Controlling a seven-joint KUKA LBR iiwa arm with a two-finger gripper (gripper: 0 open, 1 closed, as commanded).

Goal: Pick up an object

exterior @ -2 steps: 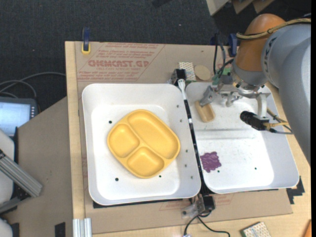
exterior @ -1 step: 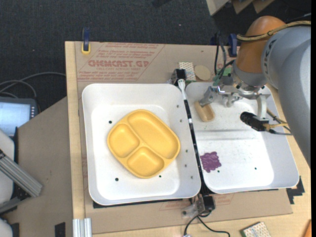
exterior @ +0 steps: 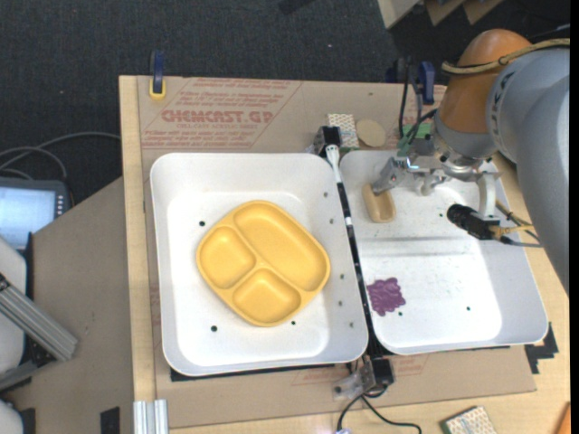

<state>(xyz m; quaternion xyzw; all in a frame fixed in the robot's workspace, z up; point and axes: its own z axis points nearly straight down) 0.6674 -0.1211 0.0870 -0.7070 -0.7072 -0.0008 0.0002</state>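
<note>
Task stage: approach; no grasp shows, so lifting an object is not yet done.
Arm position: the arm reaches in from the right of the camera view, over the far end of the right bin (exterior: 507,319).
Gripper location: the gripper (exterior: 412,174) sits low at the far left corner of that bin, close to the bin floor.
Gripper state: whether it is released or clenched cannot be told, since the wrist body covers the working end from above.
Nearest candidate: a tan block (exterior: 380,206) lies on the floor of the right bin, beside the wall it shares with the left bin. A grey part of the gripper ends just above it in the picture; contact cannot be confirmed.
Held object: none can be seen inside the gripper.
Second candidate: a purple piece (exterior: 386,295) lies flat in the near left part of the right bin, well apart from the gripper.
Third candidate: a yellow divided plate (exterior: 262,262) lies in the middle of the left bin (exterior: 172,269), untouched.
Work done: judged from position alone, the gripper is placed beside the tan block.
Work left: closing on one object, lifting it clear of the bin floor, and confirming that it stays held.
</note>
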